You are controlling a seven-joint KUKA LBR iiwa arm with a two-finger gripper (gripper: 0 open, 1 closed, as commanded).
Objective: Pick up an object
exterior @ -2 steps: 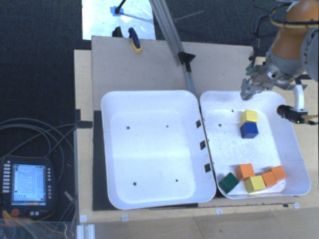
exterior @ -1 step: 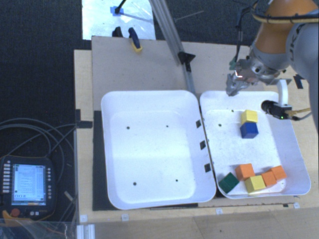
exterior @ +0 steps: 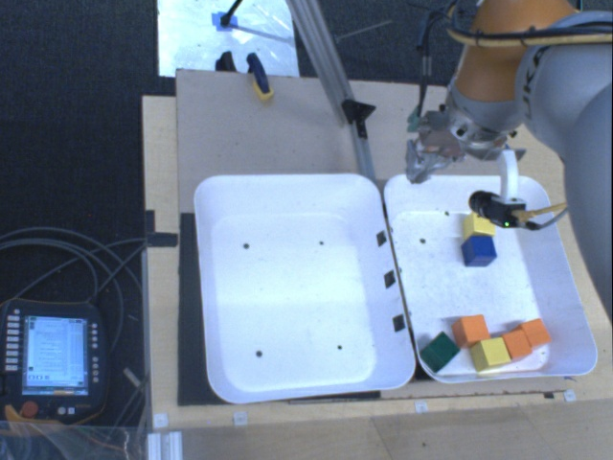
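Grey arm's hand (exterior: 419, 164) hangs over right white plastic bin's (exterior: 565, 300) far-left corner. Blue cube (exterior: 478, 250) touching yellow cube (exterior: 477, 226), mid-bin.

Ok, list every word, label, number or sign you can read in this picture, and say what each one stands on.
No text can be read here.
Teach pendant: its lit screen carries rows of text, too small and blurred to read.
Blocks in the right bin: plain coloured faces, no markings.
Left bin: dark dots only, no writing.
Arm: no legible label or brand.
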